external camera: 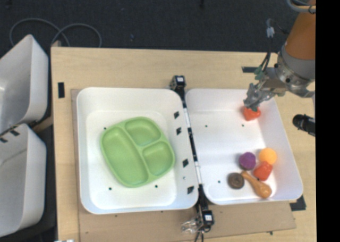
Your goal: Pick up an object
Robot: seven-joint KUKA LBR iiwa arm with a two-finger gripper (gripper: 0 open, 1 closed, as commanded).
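The tool [256,100] sits right above a small orange-red block [252,111] near the far edge of the right bin [223,129], so the grasp looks under way. Whether it is apart or clamped I cannot tell. Next comes a firm close and straight lift.

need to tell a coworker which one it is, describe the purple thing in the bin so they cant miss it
Look at the right bin, at the cluster in its near right corner. The purple ball sits on that cluster's left, above the brown disc; it is the only purple piece among orange and red ones.
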